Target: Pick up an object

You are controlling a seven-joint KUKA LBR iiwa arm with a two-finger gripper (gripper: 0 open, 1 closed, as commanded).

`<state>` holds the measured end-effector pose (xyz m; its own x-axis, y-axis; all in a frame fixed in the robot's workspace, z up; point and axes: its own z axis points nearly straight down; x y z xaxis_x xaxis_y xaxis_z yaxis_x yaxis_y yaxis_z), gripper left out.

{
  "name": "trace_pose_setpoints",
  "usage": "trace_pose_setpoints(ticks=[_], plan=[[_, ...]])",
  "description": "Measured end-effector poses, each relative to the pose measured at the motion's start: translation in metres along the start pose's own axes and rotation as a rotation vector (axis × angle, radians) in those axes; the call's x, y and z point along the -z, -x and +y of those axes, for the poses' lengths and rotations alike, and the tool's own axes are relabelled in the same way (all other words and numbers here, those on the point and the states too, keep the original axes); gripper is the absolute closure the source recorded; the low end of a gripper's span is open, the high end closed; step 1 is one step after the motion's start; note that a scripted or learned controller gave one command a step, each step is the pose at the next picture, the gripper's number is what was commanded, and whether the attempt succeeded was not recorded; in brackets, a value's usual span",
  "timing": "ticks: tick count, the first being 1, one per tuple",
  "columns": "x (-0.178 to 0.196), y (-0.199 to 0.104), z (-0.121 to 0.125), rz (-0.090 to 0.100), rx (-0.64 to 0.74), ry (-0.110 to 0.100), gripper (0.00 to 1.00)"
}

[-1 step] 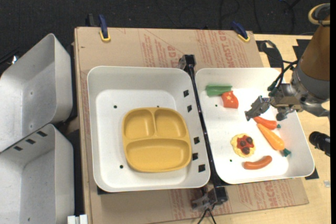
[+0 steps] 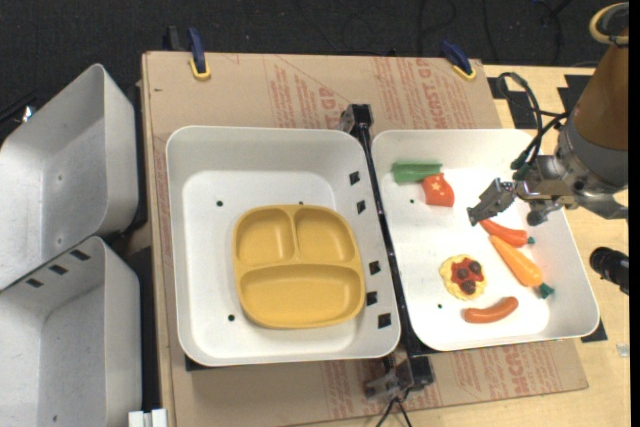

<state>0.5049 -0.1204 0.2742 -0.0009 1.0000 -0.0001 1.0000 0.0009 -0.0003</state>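
The right bin [image 2: 570,245] holds several toy foods. A green pod [image 2: 415,172] and a red piece [image 2: 438,189] lie at its far left. Lower down are a red-orange pepper [image 2: 505,234], an orange carrot [image 2: 518,262], a small yellow tart with dark red topping [image 2: 464,275] and a sausage [image 2: 490,310]. My gripper [image 2: 492,201] hangs over the middle of this bin, just up and left of the pepper and right of the red piece. Nothing hangs from it.
The left bin [image 2: 200,215] holds a yellow divided plate [image 2: 298,265]. A black divider [image 2: 375,235] runs between the bins. Two spare white bins [image 2: 60,215] stand off the bench to the left. Cables trail behind the arm at the right.
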Motion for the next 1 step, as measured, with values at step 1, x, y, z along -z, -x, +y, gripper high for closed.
trace_pose_setpoints(ticks=[1], plan=[[-0.0532, -0.0041, 0.0096, 0.001, -0.002, -0.004, 0.00]])
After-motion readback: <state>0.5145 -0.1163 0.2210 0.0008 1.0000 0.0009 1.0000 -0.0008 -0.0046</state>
